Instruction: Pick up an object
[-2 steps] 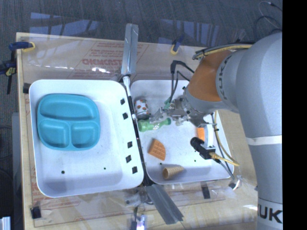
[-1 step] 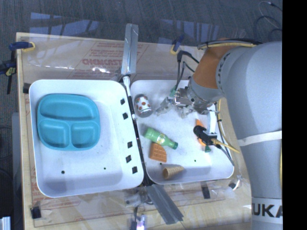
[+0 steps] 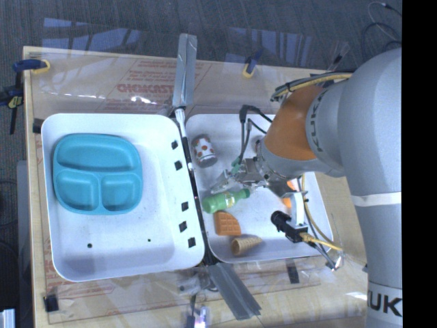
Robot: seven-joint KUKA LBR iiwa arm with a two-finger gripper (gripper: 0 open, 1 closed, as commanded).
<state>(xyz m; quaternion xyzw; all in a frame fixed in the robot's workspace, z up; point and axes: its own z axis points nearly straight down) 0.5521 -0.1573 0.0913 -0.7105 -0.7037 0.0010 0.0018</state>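
Gripper (image 3: pixel 235 178): we see it low in the right bin (image 3: pixel 263 251), just above the green bottle (image 3: pixel 224 201) — we cannot tell how it is set or whether it has hold of anything.
Green bottle: lying on its side near the divider.
Nearby: a waffle piece (image 3: pixel 227 223), an ice-cream cone (image 3: pixel 245 244), a small can (image 3: pixel 203 149).
Left bin (image 3: pixel 102 251): 1 blue 3-compartment tray (image 3: pixel 97 173).

Arm (image 3: pixel 372 183): white letters "UK" on grey base, lower right, word cut off at frame edge.
Table (image 3: pixel 102 91): red print under clear sheet behind left bin, upside down from camera; large word reads roughly "CHOICAST", uncertain. Smaller red lines above it too blurred to read.
No other legible text, numbers or signs.
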